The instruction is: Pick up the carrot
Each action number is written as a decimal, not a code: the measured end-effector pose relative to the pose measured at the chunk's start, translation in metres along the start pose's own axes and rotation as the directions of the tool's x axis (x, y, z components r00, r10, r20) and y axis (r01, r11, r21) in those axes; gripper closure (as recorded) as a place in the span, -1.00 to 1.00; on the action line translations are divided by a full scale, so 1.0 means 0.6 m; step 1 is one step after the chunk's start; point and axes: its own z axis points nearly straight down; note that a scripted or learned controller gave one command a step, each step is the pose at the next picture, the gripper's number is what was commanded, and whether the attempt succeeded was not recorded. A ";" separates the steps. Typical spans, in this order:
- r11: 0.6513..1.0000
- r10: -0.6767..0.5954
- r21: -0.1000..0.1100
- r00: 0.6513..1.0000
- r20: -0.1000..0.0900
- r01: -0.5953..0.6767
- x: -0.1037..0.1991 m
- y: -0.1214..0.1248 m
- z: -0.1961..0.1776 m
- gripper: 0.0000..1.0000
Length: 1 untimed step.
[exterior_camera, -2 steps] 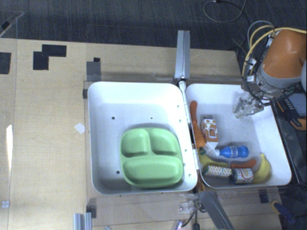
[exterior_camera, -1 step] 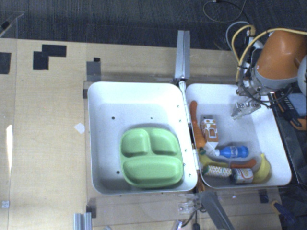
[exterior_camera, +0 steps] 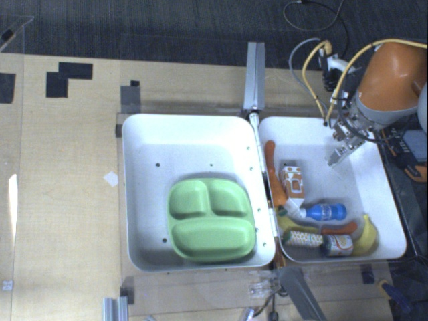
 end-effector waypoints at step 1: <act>0.940 -0.341 -0.002 0.940 0.002 0.341 -0.006 0.004 0.002 1.00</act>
